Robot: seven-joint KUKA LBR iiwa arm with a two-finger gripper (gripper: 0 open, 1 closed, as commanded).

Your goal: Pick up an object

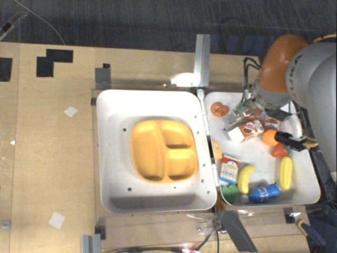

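The grey arm with its orange band (279, 62) reaches in from the right over the back of the right bin (316, 196). Its gripper (249, 108) hangs low just above a brown and white carton (245, 129), beside a pretzel (219, 109). Nearby in that bin lie an orange (269, 136), a red piece (279, 151), a yellow corn cob (285, 173), a banana (245, 178), a blue bottle (263, 193), a green item (228, 194) and a small juice box (228, 169). Nothing is visibly lifted.
The left bin (113, 194) holds a yellow divided tray (160, 149). A metal post (202, 62) stands behind the seam between the bins. Black cabling (295, 140) runs along the arm over the right bin's right side.
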